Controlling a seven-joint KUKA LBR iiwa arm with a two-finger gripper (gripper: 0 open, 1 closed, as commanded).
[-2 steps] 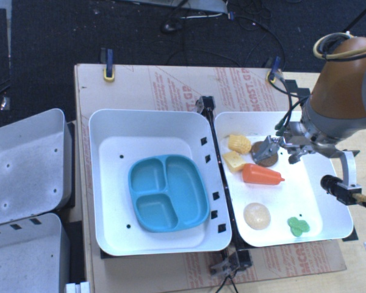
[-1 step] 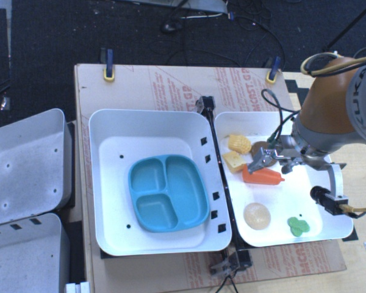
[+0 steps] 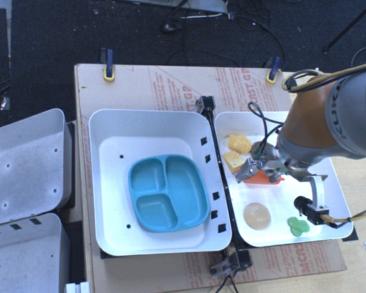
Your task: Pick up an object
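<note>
Target looks like the flat orange-red plastic piece [image 3: 267, 177] in the right white bin [image 3: 337, 182], mid-floor, just below the pale yellow cheese-like wedge [image 3: 233, 160] and the yellow corn-cob toy [image 3: 239, 143]. I see the gripper [image 3: 255, 167] low over it, likely set there to close on its left end; finger state I cannot tell, so no grasp claimed. A round tan cookie-like disc [image 3: 257, 215] and a small green toy [image 3: 298, 226] sit nearer the front wall. The left white bin [image 3: 104, 163] carries a blue three-compartment plastic tray [image 3: 168, 192], well apart, irrelevant to the pick.
</note>
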